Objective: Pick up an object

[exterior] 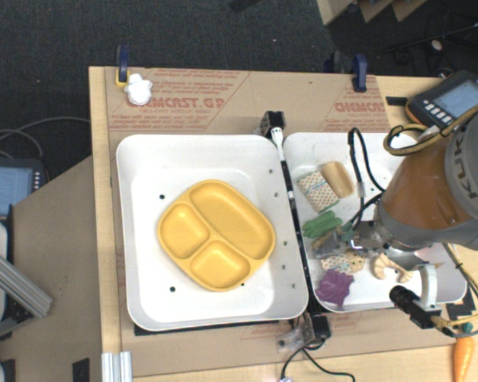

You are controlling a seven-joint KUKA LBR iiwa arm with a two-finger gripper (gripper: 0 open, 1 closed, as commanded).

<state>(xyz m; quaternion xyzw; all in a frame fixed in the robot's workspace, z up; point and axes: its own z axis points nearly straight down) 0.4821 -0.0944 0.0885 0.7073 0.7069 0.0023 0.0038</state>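
Observation:
The right bin (pixel 334 139) holds several small objects: a tan cylinder (pixel 337 178), a patterned block (pixel 315 189), a green piece (pixel 322 224), a purple piece (pixel 334 286) and a cream piece (pixel 386 267). My arm (pixel 430 197) reaches in from the right and hides much of that bin. The gripper (pixel 342 247) is low in the bin, just below the green piece and above the purple one. Nothing is seen lifted. The left bin (pixel 131 213) holds a yellow divided plate (pixel 215 233).
A small white object (pixel 137 91) lies on the cardboard behind the left bin. Blue clamps (pixel 358 68) stand on the bench's back edge. A control pendant (pixel 446 102) with its cable lies at the back right. An orange item (pixel 462 360) pokes in at the front right.

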